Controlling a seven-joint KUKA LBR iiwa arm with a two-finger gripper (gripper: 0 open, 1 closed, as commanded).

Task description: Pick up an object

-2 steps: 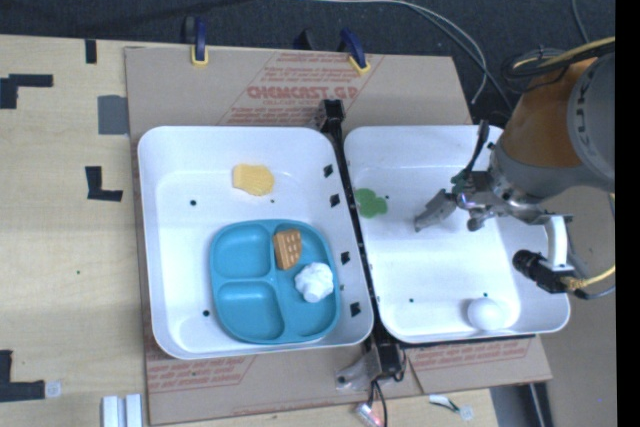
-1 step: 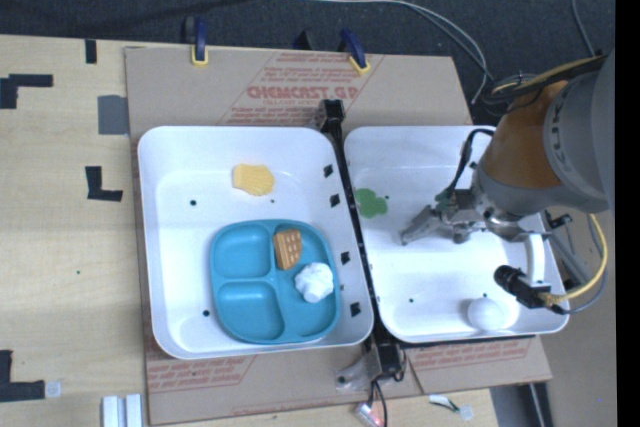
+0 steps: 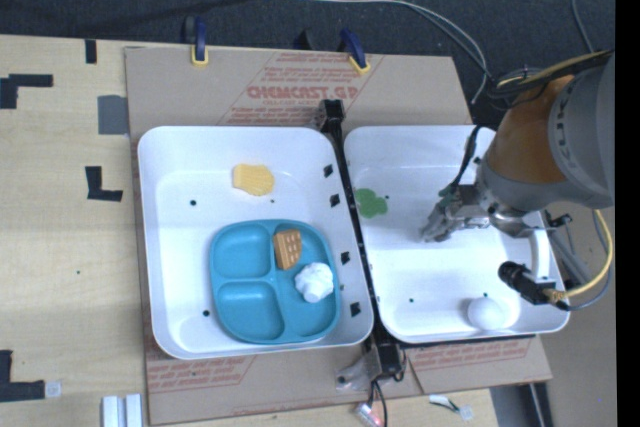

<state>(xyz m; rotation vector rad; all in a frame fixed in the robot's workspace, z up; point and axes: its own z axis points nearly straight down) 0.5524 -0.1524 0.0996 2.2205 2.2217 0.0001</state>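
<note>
In the left bin (image 3: 160, 245), well to the left of the gripper, a yellow piece (image 3: 254, 179) is lying on the floor above a blue divided tray (image 3: 245, 300), which is carrying a waffle-like brown piece (image 3: 288, 248) and a white lump (image 3: 315, 282). In the right bin (image 3: 400, 315), a green object (image 3: 371, 204) is sitting to the left of the gripper (image 3: 436, 229), apart from it. The gripper is hanging low over the bin floor, gripping nothing visible; how far apart its jaws are standing I cannot tell. A white ball (image 3: 489, 312) is resting below and right of it.
</note>
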